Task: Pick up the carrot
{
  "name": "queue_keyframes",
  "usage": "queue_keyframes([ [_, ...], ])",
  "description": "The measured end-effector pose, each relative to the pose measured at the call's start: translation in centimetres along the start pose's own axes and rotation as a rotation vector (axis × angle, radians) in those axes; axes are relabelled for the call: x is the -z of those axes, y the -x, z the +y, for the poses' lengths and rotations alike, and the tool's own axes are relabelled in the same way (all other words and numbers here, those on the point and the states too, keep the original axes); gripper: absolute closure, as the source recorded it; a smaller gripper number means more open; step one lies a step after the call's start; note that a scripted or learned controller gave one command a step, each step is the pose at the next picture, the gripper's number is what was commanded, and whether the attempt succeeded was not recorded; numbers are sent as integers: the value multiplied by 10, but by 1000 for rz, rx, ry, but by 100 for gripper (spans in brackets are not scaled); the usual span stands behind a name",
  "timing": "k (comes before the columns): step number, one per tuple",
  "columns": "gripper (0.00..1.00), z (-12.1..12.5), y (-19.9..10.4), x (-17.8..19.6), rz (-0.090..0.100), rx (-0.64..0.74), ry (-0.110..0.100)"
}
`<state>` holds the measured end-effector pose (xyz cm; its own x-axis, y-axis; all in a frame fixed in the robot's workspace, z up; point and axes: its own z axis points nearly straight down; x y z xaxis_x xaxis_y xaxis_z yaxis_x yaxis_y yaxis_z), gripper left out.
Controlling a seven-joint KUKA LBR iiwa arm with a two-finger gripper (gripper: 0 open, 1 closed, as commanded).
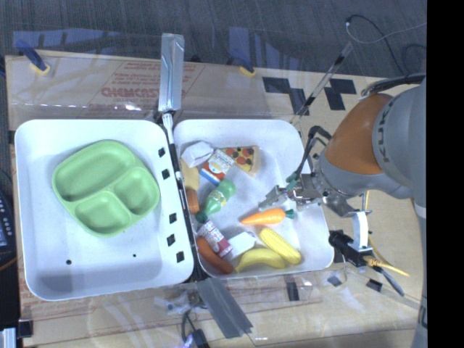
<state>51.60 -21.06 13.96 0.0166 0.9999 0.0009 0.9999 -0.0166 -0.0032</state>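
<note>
Carrot (264, 217) in right white bin (290, 133), tan bench (304, 317), grey carpet (217, 13)

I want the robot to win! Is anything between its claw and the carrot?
Nothing: in the camera view, the claw sits just above the carrot, with bare white bin floor between.
</note>
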Motion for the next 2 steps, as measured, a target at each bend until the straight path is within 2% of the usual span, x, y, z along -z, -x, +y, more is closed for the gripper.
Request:
queue_keyframes([
  [1,0,-33,-9,-48,0,225,2],
  [2,100,-33,-7,-38,-1,227,3],
])
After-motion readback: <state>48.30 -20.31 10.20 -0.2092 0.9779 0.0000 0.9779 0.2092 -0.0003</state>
